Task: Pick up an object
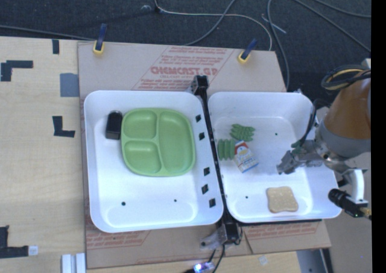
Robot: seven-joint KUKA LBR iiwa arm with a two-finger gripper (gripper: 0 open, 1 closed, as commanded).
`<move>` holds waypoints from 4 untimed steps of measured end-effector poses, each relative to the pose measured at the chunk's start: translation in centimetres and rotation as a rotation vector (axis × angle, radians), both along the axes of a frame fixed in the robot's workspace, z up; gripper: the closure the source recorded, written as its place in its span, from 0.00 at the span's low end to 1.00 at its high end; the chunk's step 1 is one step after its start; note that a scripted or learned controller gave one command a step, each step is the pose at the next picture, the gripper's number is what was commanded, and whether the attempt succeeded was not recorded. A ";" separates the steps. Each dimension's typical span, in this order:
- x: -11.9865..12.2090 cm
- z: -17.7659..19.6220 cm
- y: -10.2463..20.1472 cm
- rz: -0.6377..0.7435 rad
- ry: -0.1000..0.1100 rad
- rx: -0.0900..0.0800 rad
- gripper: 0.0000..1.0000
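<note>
The right bin (265, 104) holds a green leafy toy (242, 131), a green ridged piece (225, 149), a small white and red carton (244, 156) and a slice of toast (281, 199). My gripper (290, 164) hangs low over the right side of this bin, to the right of the carton and above the toast. It touches none of them, and nothing shows in its grasp. The orange band (348, 112) and grey wrist rise behind it at the bin's right rim.
The left bin (96, 163) holds a green divided plate (158, 141) and a small black block (114, 125) at the plate's left. A black divider (209, 157) runs between the bins. Cables (241, 6) lie on the dark floor behind the bench.
</note>
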State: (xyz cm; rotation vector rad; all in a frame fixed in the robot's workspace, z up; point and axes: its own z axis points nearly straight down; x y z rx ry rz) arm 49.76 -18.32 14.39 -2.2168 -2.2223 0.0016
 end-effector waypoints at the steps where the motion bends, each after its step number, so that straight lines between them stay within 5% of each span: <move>1: 0.2 6.3 0.2 0.000 -0.008 -0.003 1.00; 2: 0.2 5.7 0.2 -0.001 -0.001 -0.001 1.00; 4: -1.2 7.7 11.3 0.004 -0.002 0.001 1.00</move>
